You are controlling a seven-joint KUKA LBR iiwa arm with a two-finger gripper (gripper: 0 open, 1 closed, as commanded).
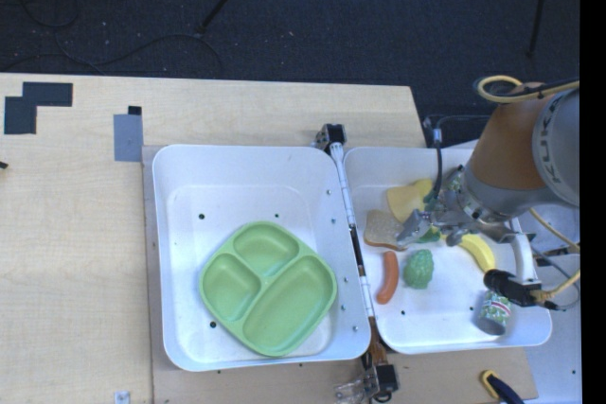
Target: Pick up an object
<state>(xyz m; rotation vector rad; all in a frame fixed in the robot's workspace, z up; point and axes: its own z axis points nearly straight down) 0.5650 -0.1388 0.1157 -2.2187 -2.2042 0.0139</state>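
**Arm low over the right bin, among the toy food**

At the bottom edge of the frame, a small black clamp [371, 383] sits at the seam between the two bins. Just above it, in the lower middle, the shallow white left bin [180, 203] holds a light green plastic plate with three compartments [268, 287], lying flat and turned at an angle.

In the shallow white right bin [445, 331], at lower right, a small green-and-grey can [491, 311] rests near the corner. Further up lie an orange-red sausage-shaped toy [387, 277] and, just beside it, a green leafy toy vegetable [418, 268]. A yellow banana toy [478, 252] lies to their right, partly under the arm. Above the sausage sits a tan bread-slice toy [382, 229], touching a pale yellow cheese-like wedge [409, 197].

The gripper [423, 224] hangs low just beside the bread and the wedge; whether it is released or clenched cannot be told, and no toy is seen lifted. The grey arm with its orange band [511, 149] enters from the right edge.
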